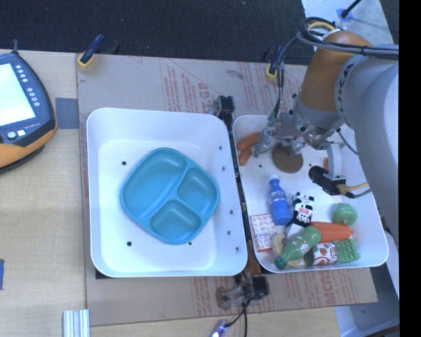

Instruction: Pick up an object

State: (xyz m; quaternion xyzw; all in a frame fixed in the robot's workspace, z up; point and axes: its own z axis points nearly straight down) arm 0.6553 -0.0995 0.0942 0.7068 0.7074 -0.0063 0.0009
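One tool (289, 140) is lowered over the right bin's (376, 255) far end; whether it is released or clenched cannot be told. A blue bottle (279, 201) and carrot (331, 231) are seen nearer. A blue plate (170, 195) is held by the left bin (98, 188).

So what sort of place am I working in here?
Likely a robot lab bench: two white bins on taped cardboard, a control tablet at the left, and toy groceries like a green bottle.
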